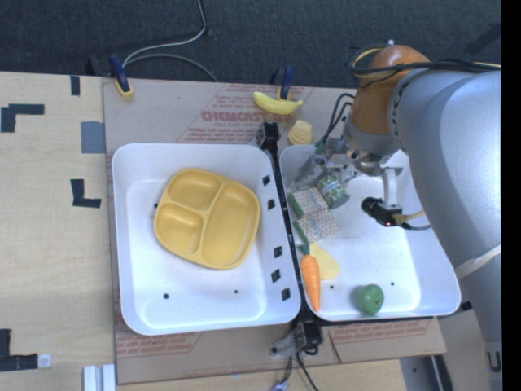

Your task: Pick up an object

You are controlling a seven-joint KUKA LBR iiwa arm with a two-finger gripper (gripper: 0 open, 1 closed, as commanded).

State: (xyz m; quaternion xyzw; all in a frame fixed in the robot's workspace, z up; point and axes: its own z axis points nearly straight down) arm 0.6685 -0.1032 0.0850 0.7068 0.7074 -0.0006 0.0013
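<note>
Cardboard-covered table (220,116) bearing two shallow white bins; grey arm (456,137) bent over the right bin (407,255), gripper (330,177) state indiscernible.

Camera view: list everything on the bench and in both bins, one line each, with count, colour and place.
divided plate: 1, yellow, in the left bin
left bin: 1, white, left half of the bench
right bin: 1, white, beside the left bin
carrot: 1, orange, right bin, along its left wall
apple: 1, green, right bin, near corner
yellow piece: 1, pale yellow, right bin, next to the carrot
banana: 1, yellow, on the cardboard behind the bins
yellow block: 1, pale yellow, behind the right bin
arm: 1, grey with orange band, from the right
end effector: 1, over the right bin's far end
</note>
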